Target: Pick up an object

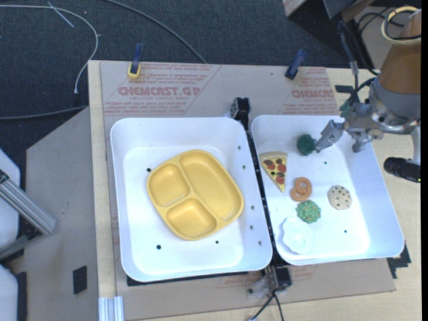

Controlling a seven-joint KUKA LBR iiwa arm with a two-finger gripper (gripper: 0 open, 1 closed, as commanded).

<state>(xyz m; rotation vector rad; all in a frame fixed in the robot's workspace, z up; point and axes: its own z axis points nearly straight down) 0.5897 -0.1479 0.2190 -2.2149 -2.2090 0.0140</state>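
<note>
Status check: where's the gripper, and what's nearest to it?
Gripper over the right bin, far end, fingers spread, nothing between them. Dark green object beside its left finger. Pizza slice just beyond, not blocking.

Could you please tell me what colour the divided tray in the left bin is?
The divided tray is yellow, seen clearly in the camera view.

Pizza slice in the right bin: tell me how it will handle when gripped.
The pizza slice lies flat, so it probably won't roll. It looks thin, so fingers may struggle to catch its edges. Likely a light, stiff toy.
</note>
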